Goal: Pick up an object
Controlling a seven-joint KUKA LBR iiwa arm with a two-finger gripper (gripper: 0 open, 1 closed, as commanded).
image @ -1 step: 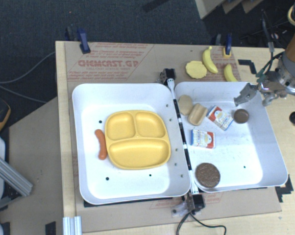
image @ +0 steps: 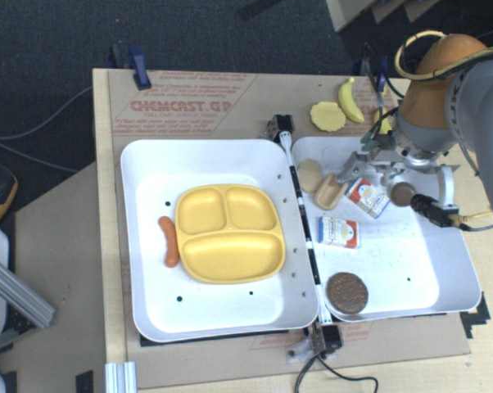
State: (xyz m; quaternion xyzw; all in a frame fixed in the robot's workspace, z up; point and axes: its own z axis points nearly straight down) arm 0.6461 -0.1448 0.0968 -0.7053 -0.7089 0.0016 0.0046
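From my remote station, I see the gripper point(image: 376, 173) low over the right bin point(image: 443, 289), just above a red-and-white carton point(image: 369, 196); I cannot tell its state. A yellow tray point(image: 228, 232) fills the left bin point(image: 148, 219).

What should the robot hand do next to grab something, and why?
Probably go straight down a little. The gripper hangs over the far end of the right bin, right by the small red and white carton and the tan bread piece, and nothing shows between its fingers yet. The carton looks like the closest thing to grab.
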